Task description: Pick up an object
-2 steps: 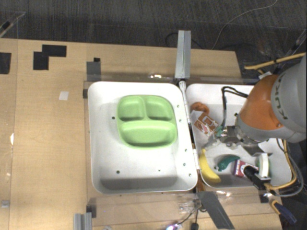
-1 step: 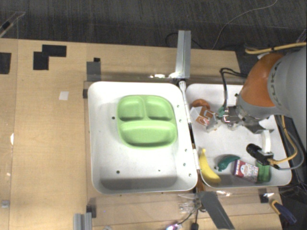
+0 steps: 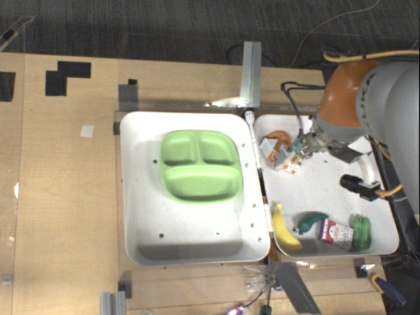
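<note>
This is a robotics lab or test cell, not a home or a shop. The counter [image 3: 65, 195] is a plain pale wooden board with black square markers [image 3: 67, 76] stuck to it, well to the left of the left bin [image 3: 141, 176]. That bin and the right bin [image 3: 328, 182] sit side by side, fixed between bare metal brackets and an upright aluminium post [image 3: 251, 74] just behind their shared edge. A grey industrial arm with an orange band [image 3: 367, 97] reaches in over the right bin, with loose cables [image 3: 308, 31] trailing behind it across dark carpet [image 3: 164, 12] beyond the counter. The bins hold toy-like test props, among them a green divided plate [image 3: 200, 165] in the left bin.
</note>
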